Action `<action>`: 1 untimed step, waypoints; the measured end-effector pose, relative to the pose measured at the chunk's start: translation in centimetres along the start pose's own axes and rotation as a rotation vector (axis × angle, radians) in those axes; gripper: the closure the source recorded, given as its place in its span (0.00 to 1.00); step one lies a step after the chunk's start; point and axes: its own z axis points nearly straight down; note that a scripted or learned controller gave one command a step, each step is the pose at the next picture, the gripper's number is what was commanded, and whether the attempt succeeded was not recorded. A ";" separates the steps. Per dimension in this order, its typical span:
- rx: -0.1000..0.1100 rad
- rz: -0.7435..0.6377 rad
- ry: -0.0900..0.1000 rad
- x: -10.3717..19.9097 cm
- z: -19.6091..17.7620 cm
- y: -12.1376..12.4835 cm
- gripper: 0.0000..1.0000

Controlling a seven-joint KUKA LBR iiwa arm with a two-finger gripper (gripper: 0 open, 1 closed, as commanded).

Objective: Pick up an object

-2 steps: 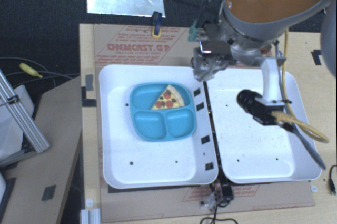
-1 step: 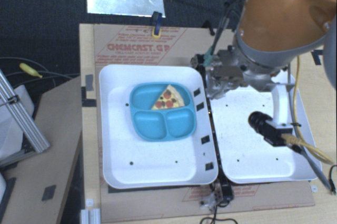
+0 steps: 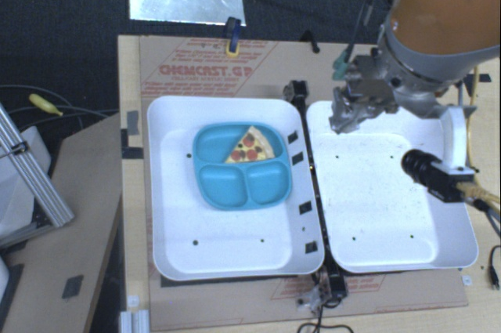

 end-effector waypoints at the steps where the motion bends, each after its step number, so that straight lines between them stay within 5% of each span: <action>1: 0.002 -0.012 0.003 7.6 -1.6 -0.1 1.00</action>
